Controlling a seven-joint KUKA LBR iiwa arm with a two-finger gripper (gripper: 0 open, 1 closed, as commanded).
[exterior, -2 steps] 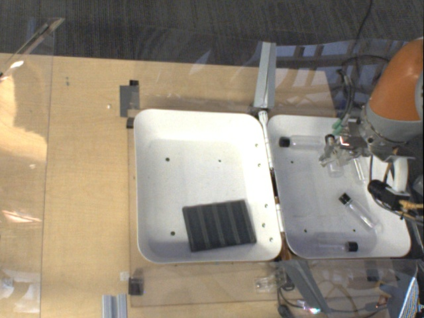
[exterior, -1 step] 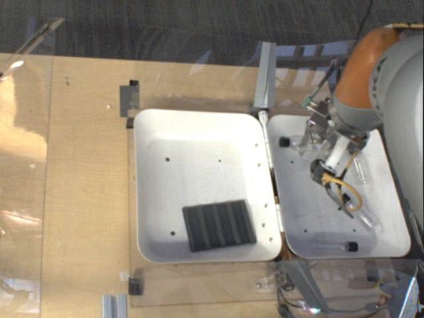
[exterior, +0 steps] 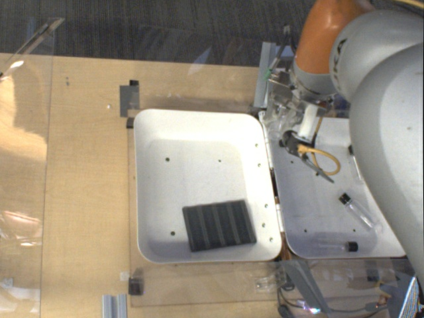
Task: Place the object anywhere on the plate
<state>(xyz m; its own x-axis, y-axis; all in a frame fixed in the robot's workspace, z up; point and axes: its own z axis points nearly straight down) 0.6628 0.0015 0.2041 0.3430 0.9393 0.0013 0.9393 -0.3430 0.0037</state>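
In the camera view, the desk (exterior: 79, 177) carries two white bins side by side. The left bin (exterior: 149, 177) is in full sight. On its floor, toward 5 o'clock, a black ribbed slab (exterior: 218, 225) lies flat and slightly skewed, near the bin's lower wall and well apart from the pincer.

The right bin (exterior: 298, 204) is only partly in sight. The grey arm (exterior: 384, 111) covers its side from 1 to 4 o'clock, and the frame cuts off its far edge. The pincer (exterior: 281, 119) sits at the bin's 11 o'clock corner, right by the wall shared with the left bin. It is small and mixed in with pale brackets and glare. I cannot tell if it is open or closed, or if anything is in it.

On the right bin's floor, toward 4 o'clock, lies a clear tube (exterior: 358, 209) with a black end, tilted, with one tip close to the arm. A second clear tube (exterior: 334, 247), also black-ended, lies along the 6 o'clock wall. Both are see-through and faint against the white, so their outlines are hard to trace. Which of these things the task means cannot be told.
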